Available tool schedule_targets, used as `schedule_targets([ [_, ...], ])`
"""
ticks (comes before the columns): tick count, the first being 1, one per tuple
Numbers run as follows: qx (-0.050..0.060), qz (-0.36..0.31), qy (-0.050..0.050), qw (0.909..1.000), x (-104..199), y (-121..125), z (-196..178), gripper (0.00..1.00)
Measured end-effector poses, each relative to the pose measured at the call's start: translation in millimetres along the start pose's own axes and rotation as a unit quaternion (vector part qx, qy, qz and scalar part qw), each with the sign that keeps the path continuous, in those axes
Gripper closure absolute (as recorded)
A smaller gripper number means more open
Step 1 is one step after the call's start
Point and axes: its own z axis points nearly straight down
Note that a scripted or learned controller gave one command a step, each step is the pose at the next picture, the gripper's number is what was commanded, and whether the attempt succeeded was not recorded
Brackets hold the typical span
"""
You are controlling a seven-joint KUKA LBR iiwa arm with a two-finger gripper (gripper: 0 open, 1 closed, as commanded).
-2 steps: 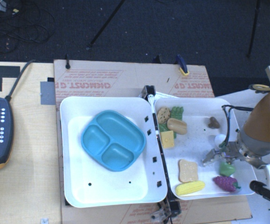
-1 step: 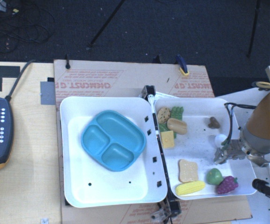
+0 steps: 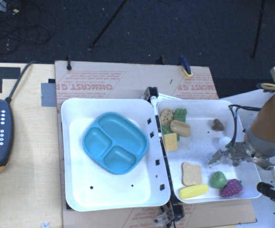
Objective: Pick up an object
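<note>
Lying near the right bin's [image 3: 201, 107] front rim, the corn cob [image 3: 193, 191] runs left-right, while the gripper [image 3: 218, 157] hovers nearby, fingers spread, holding nothing.

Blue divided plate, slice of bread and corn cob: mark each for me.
blue divided plate [image 3: 115, 149], camera view, on the ridge between compartments.
slice of bread [image 3: 191, 174], camera view, centre of its face.
corn cob [image 3: 193, 191], camera view, mid-length.
</note>
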Motion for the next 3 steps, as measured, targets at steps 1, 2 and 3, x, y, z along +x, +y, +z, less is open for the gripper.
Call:
schedule_targets([
  [1, -0.004, -0.008, 0.000, 1.0000, 90, 24, -51, 0.00],
  [2, 0.001, -0.001, -0.002, 1.0000, 11, 5, -3, 0.00],
  [3, -0.003, -0.007, -0.001, 1.0000, 96, 55, 23, 0.00],
])
